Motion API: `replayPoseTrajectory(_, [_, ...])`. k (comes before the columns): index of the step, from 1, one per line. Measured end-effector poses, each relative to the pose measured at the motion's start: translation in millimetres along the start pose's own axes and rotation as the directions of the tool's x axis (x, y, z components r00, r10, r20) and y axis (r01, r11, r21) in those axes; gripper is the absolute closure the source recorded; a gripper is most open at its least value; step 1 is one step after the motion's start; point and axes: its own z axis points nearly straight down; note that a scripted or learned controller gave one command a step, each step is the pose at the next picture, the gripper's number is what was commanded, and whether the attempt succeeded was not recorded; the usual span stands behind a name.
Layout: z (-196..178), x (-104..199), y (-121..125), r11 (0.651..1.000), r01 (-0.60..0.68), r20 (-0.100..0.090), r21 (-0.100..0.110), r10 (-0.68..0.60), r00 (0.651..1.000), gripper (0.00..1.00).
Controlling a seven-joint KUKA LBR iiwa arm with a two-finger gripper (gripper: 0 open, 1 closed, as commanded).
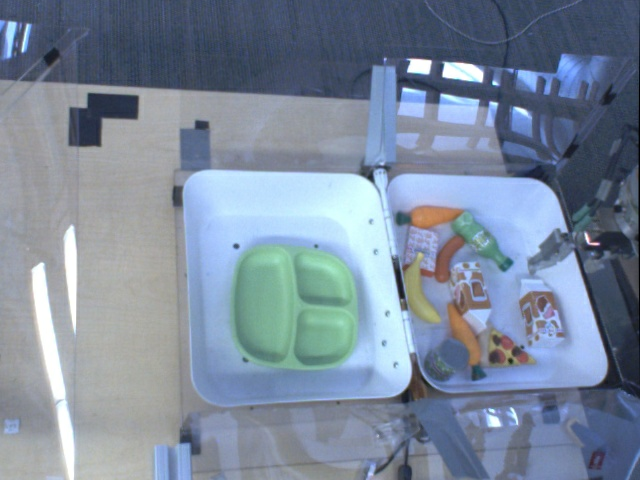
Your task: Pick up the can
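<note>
Now, bench (120, 268): it bears two white bins side by side; nothing here threatens the pick.
Left bin (205, 298): it has a green divided plate (295, 306) in it and lies well apart from the can.
Right bin (540, 193): it is crowded with toy food, so I judge the main risk is that a wrong thing is taken or pushed.
Gripper (552, 251): it is at the right wall of the right bin, well apart from the can; if it is wide or narrow, I cannot tell.
Banana (420, 290): it lies along the left wall, above the can; a descent made too far up could catch it.
Orange piece (462, 328): it seems to touch the can, so it may be squeezed together with it.
Pizza slice (506, 350): just beside the can on the right; it may be knocked.
Can (452, 356): grey, in the lower left corner of the right bin, close to the wall; I think the wall could block one side of the grip, and the round body could roll away.
</note>
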Motion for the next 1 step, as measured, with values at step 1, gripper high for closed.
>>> replayPoseTrajectory(1, [12.1,11.6,-6.4,0.995,0.099,0.0,-0.002,-0.099,0.995,0.0])
